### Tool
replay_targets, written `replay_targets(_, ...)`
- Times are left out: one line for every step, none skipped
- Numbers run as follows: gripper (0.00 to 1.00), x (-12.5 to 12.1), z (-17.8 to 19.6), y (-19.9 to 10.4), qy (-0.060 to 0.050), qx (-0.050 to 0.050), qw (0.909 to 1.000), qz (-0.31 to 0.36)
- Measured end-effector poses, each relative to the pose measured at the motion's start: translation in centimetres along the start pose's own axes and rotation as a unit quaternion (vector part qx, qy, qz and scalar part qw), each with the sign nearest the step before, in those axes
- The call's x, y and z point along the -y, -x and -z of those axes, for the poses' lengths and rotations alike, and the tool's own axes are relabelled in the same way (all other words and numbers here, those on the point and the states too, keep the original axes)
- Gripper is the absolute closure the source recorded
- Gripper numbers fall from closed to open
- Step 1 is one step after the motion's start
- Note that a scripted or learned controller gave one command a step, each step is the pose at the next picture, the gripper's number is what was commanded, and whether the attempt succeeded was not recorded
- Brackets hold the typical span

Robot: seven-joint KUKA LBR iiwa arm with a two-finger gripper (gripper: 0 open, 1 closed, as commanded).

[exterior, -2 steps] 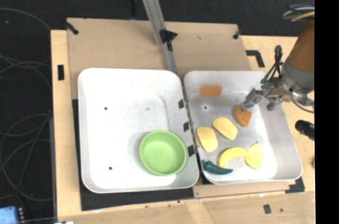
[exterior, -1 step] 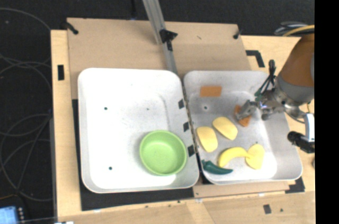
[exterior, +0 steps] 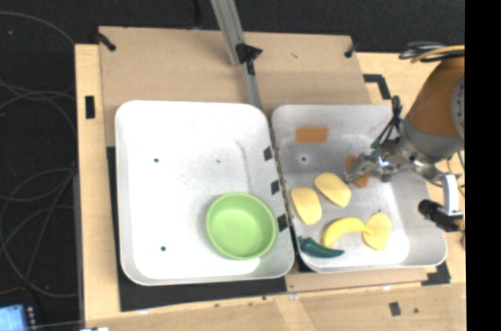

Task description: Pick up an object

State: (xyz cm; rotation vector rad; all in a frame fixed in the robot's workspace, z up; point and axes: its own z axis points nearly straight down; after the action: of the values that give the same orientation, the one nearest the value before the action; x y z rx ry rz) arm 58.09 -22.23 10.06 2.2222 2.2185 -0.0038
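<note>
In the left white plastic bin [exterior: 156, 142] a round light-green bowl [exterior: 241, 224] sits at the near right corner. In the right white bin [exterior: 344, 122] there is a flat orange rectangle [exterior: 311, 135] at the far side; nearer lie two pale yellow pieces [exterior: 319, 196], a yellow banana [exterior: 344, 230], another yellow piece [exterior: 377, 231] and a dark green pepper [exterior: 319, 247]. The metal gripper [exterior: 366, 165] is low over a small orange-brown object [exterior: 360, 180]; whether it is wide or closed, I cannot tell.
</note>
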Motion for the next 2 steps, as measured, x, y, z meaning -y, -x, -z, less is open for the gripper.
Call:
replay_targets(1.00, -0.1, 1.2, 0.0, 0.003, 0.000, 1.0000, -0.001)
replay_targets(1.00, 0.1, 5.9, -0.5, 0.003, -0.001, 1.0000, 0.003)
